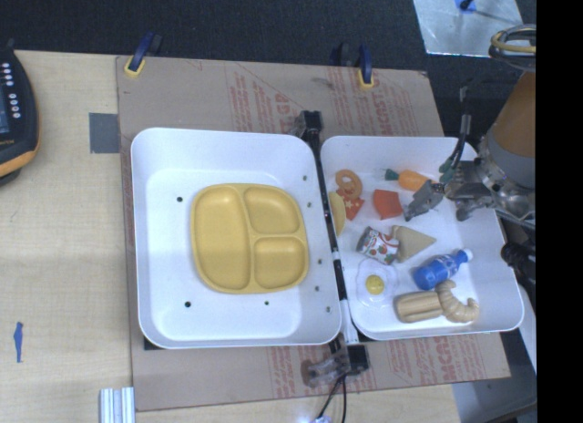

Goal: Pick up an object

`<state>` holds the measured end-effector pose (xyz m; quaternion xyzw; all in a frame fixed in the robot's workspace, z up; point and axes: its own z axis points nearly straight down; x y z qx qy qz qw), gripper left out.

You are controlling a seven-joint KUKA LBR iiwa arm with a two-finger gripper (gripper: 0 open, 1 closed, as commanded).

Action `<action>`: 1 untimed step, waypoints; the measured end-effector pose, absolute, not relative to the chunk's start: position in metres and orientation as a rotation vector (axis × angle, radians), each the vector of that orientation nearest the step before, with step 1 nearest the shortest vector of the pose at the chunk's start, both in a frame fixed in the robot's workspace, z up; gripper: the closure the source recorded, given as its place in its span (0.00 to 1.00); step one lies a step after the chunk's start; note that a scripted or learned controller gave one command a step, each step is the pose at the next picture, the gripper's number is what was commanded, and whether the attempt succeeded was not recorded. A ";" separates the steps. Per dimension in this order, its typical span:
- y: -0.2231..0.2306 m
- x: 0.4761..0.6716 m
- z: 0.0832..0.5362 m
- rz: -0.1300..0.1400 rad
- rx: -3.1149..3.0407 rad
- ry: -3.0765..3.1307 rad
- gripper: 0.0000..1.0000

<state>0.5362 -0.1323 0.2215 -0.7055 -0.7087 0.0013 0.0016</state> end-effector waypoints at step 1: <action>-0.120 0.561 0.100 0.006 -2.209 -2.231 0.00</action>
